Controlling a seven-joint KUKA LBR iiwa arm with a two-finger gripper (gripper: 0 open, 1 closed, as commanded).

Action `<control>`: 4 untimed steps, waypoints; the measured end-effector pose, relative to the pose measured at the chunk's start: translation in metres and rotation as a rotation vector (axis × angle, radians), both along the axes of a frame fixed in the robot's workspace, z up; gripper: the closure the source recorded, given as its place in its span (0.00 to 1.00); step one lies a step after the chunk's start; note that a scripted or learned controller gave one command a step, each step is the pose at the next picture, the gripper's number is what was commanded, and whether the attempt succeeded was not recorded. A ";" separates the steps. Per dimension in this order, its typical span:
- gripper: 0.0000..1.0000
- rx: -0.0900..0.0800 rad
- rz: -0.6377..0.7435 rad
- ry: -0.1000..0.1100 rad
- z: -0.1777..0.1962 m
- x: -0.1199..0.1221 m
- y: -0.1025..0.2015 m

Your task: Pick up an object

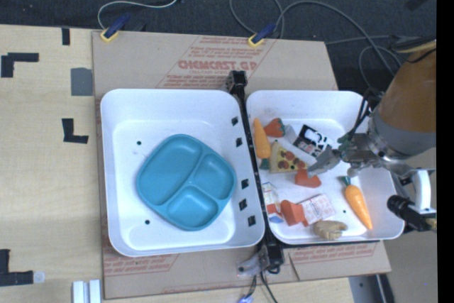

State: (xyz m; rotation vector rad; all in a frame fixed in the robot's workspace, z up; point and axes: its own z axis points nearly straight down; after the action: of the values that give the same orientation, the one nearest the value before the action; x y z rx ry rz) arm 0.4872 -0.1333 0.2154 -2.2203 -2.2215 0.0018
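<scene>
The right bin [355, 104] holds several small toy foods. Among them are a pizza slice [286, 160], a red wedge [308, 179], a black-and-white piece [310, 140], an orange carrot [358, 206] and a tan lump [330, 228]. Along the bin's left side lie a yellow-orange piece [261, 140], an orange-red piece [275, 128], a red block [291, 213] and a pink-white packet [317, 208]. My gripper [328, 161] hangs low over the bin's middle, just right of the pizza slice and above the red wedge. I see nothing held in it.
The left bin [117, 117] holds a blue divided plate [186, 181]. A black divider [245, 152] runs between the bins. The arm's grey and orange body [408, 110] covers the right bin's right edge. Cables [284, 10] trail across the dark floor behind the bench.
</scene>
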 end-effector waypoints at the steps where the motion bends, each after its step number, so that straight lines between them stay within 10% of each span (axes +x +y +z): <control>1: 0.00 0.002 0.000 0.003 -0.120 0.038 -0.035; 2: 0.00 -0.003 -0.001 -0.007 -0.129 0.011 0.000; 3: 0.00 -0.001 0.001 -0.005 -0.129 0.057 0.007; 4: 0.00 -0.003 0.000 -0.008 -0.129 0.032 0.016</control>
State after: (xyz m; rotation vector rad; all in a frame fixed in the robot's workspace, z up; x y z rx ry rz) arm 0.5192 -0.1177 0.0865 -2.2263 -2.2268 -0.0039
